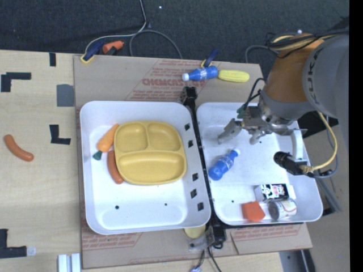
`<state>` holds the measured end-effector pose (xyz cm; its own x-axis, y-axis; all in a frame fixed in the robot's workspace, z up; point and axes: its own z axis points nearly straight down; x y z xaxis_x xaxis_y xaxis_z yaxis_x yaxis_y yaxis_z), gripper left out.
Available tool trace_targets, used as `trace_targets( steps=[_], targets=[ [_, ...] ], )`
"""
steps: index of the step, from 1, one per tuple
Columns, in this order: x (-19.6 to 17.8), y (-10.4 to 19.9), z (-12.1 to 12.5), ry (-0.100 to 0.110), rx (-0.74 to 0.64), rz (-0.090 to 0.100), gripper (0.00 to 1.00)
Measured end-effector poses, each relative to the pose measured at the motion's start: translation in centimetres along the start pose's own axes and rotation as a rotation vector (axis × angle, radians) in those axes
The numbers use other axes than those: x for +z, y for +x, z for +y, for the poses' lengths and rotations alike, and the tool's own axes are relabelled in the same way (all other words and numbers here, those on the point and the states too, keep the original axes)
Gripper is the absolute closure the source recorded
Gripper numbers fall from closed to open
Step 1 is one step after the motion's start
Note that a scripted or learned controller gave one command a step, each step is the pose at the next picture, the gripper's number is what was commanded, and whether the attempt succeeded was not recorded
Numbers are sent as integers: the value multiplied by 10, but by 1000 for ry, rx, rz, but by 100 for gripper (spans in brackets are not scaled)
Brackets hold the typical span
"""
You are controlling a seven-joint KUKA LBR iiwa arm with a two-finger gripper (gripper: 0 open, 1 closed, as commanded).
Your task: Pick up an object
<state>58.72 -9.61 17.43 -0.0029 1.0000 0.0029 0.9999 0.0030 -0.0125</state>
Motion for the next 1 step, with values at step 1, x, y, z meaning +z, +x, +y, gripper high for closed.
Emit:
trace_targets(
  steps=[1],
  targets=[
    [29,-2,-89,-1,5,-1,0]
  ],
)
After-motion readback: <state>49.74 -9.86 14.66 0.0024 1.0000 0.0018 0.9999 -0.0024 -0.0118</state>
